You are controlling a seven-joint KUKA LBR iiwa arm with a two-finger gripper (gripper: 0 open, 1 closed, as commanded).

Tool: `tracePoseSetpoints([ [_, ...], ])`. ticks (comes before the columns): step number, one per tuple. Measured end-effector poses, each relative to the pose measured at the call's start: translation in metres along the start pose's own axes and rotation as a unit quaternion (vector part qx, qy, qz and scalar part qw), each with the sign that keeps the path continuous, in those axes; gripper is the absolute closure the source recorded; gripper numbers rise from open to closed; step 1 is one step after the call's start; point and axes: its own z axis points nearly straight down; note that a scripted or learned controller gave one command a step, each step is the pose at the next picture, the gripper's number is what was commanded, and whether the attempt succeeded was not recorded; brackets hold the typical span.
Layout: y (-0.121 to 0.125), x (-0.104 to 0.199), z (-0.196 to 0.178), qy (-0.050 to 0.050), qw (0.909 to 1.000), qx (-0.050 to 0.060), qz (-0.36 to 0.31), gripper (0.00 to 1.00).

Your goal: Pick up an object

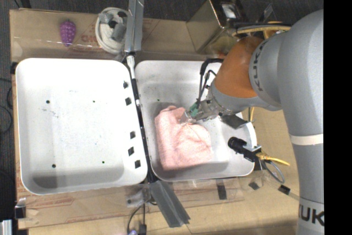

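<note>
Pink cloth (181,140) sat crumpled in the right bin (165,71), not lifted yet. Gripper (196,113) was down at its top edge; honestly couldn't tell if anything was grabbed.

Left bin (33,118): white, shallow, a few dark specks on its floor.
Purple object (67,32): small and knobbly, on the bench behind the left bin.
White roll (111,29): just right of the purple object, beside a grey upright bracket (133,22).
Brown box (212,22): behind the right bin.
</note>
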Motion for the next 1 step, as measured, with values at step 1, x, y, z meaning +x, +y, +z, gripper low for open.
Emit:
tracePoseSetpoints([
  [1, 0.0023, 0.0553, -0.0917, 0.000, 0.9952, -0.001, 0.098, 1.00],
])
